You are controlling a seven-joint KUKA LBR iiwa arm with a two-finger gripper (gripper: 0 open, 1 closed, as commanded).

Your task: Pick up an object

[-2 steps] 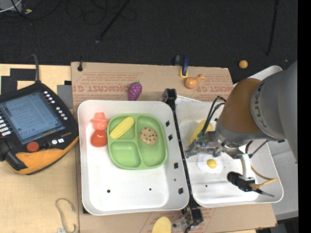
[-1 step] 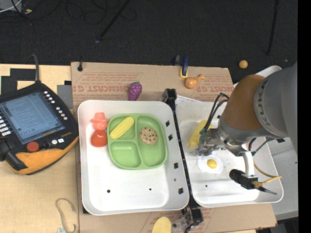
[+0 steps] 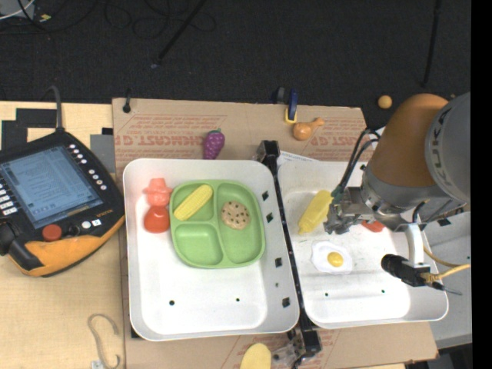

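1. Camera view, nearest edge: you see a rounded yellow object (image 3: 256, 356) on the bench in front of the two bins, and a metal hook (image 3: 104, 335) off to the left.
2. Locate the left bin (image 3: 138, 298) and the right bin (image 3: 369, 312), which sit side by side with their inner walls touching.
3. In the right bin, note the fried egg toy (image 3: 332, 259) lying flat near the middle of the floor.
4. Just behind the egg, find the gripper (image 3: 338, 220), low over the right bin. You cannot tell how far it is open, and nothing can be seen in its grasp.
5. Check the pickable items closest to it: a long yellow piece (image 3: 314, 211) lies just to its left, near the dividing wall, and a small red piece (image 3: 374, 225) shows at its right, partly hidden.
6. In the left bin, identify the green divided plate (image 3: 201, 246). A corn cob (image 3: 192, 201) and a cookie (image 3: 235, 214) lie in its two far compartments.
7. Left of the plate, note a pink-and-red toy (image 3: 157, 206) standing on the bin floor.
8. Outside the bins at the left, observe the teach pendant (image 3: 54, 194).
9. At the far side, on the cardboard (image 3: 169, 129), see purple grapes (image 3: 214, 143) and an orange pear-shaped toy (image 3: 306, 129). An orange ball (image 3: 384, 101) sits beyond.
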